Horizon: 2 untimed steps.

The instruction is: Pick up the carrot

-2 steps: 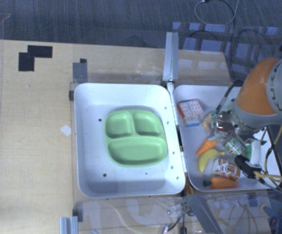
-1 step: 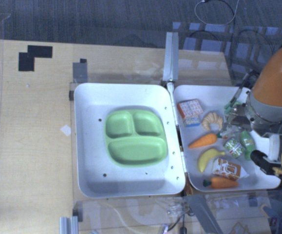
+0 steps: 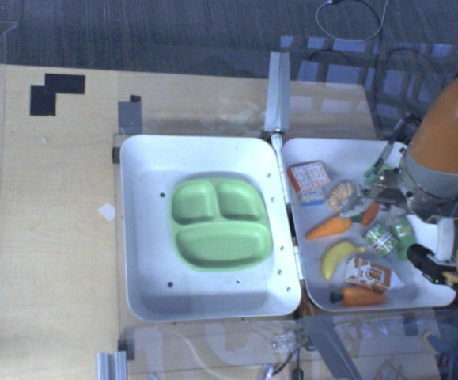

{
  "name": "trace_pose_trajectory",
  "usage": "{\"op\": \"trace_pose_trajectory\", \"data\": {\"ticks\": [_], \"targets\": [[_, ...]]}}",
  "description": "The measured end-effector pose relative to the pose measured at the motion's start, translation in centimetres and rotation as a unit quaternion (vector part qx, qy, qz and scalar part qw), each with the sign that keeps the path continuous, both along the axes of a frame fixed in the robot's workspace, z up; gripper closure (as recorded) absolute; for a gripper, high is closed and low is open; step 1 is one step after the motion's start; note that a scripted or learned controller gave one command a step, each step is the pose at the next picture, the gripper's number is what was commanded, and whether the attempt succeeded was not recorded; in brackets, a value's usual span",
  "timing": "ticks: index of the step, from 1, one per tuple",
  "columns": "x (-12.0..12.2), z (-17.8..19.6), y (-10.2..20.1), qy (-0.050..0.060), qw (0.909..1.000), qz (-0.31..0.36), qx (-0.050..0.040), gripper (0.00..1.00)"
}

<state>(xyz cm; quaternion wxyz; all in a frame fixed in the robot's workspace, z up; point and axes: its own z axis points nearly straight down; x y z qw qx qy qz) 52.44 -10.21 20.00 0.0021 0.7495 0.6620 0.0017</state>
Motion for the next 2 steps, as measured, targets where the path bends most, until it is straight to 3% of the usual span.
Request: {"op": "trace_pose_trajectory", "data": {"ticks": [1, 2], "targets": [[1.8, -11.0, 1.8, -0.005, 0.9994, 0.033, -0.0003, 0.00], [2.1, -9.8, 1.9, -0.008, 0.9994, 0.035, 0.0003, 1.00]]}}
